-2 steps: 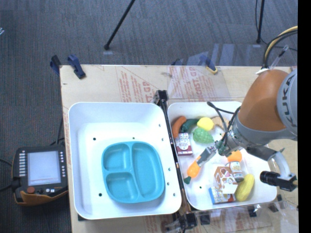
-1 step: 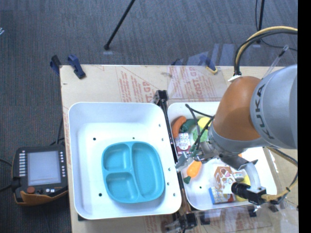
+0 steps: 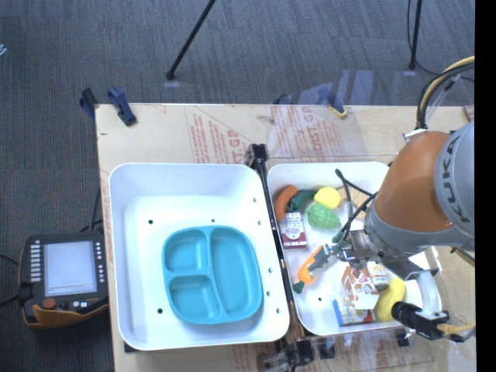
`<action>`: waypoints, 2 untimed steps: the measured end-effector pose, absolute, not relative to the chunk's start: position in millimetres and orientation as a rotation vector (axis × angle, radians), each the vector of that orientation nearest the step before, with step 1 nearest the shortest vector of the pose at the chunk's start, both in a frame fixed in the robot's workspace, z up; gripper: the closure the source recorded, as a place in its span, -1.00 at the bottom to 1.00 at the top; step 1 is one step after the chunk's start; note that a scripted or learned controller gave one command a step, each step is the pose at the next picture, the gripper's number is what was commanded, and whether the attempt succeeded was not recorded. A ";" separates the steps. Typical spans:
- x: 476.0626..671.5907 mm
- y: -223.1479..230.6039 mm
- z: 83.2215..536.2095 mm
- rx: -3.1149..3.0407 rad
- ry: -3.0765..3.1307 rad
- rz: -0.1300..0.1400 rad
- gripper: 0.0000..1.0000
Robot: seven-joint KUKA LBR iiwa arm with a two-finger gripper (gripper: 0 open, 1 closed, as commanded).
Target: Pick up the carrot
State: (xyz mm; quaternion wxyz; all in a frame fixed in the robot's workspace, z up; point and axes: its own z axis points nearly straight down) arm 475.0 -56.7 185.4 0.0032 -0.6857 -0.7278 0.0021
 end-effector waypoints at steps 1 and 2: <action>533.3 -81.4 90.4 -2.251 -2.176 0.015 -1.00; 535.4 -80.6 103.2 -2.247 -2.184 0.010 1.00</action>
